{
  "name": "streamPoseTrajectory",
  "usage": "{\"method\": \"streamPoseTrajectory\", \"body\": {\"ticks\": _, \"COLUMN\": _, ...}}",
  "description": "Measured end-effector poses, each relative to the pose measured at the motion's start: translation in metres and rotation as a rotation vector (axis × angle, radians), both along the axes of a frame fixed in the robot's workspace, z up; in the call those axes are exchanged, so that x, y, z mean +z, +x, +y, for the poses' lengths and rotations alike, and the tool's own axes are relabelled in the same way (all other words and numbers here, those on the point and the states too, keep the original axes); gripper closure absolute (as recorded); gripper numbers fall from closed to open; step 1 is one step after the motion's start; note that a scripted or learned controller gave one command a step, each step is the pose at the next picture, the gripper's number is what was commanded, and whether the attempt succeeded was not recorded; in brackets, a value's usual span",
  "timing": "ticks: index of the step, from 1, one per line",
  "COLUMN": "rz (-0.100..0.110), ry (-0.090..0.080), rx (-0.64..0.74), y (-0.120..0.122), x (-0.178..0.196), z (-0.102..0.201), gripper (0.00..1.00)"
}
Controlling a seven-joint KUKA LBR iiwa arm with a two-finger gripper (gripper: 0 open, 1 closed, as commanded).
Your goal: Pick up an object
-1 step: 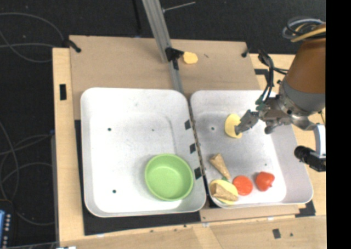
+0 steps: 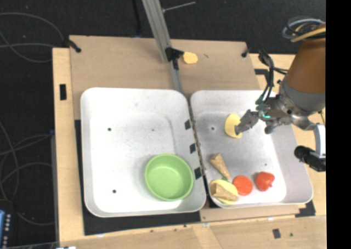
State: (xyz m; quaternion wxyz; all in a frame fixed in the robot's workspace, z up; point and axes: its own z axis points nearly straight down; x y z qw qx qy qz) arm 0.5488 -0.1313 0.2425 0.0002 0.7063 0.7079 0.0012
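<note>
**Arm closes in on yellow piece, but nothing is lifted yet**

A grey KUKA arm with an orange band reaches in from the right of the frame over the right-hand bin [image 2: 285,187], its gripper [image 2: 256,122] low above the bin floor at centre right. One dark finger [image 2: 245,123] touches, or all but touches, the right side of a small pale yellow object [image 2: 232,126]; the other stands well off to the right, so the gripper appears spread wide with nothing between its fingers. The yellow piece lies in the upper middle of that bin, to all appearances resting on the white floor.

Judged from this, the pick is at the approach stage: the arm has a likely target beside one finger, but the grasp and the lift are both left to do, and the finger would need to straddle the piece rather than sit beside it.

Other candidates wait lower in the same bin: a tan cone-shaped piece [image 2: 219,163], a yellow-and-tan item [image 2: 224,190] at the bottom left corner, an orange-red round object [image 2: 243,185] and a red object [image 2: 265,180] just beside it. The left-hand bin [image 2: 109,111] holds a green bowl [image 2: 169,176] near its lower right. A small yellow thing [image 2: 190,57] sits on the brown surface [image 2: 109,61] above the bins, near the foot of a slanted metal post [image 2: 156,17].
</note>
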Motion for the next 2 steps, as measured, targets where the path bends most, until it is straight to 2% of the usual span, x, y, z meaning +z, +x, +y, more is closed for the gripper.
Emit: {"method": "streamPoseTrajectory", "body": {"ticks": 2, "rz": 0.008, "ry": -0.002, "rx": -0.004, "y": -0.02, "x": -0.108, "z": -0.007, "gripper": 0.0}}
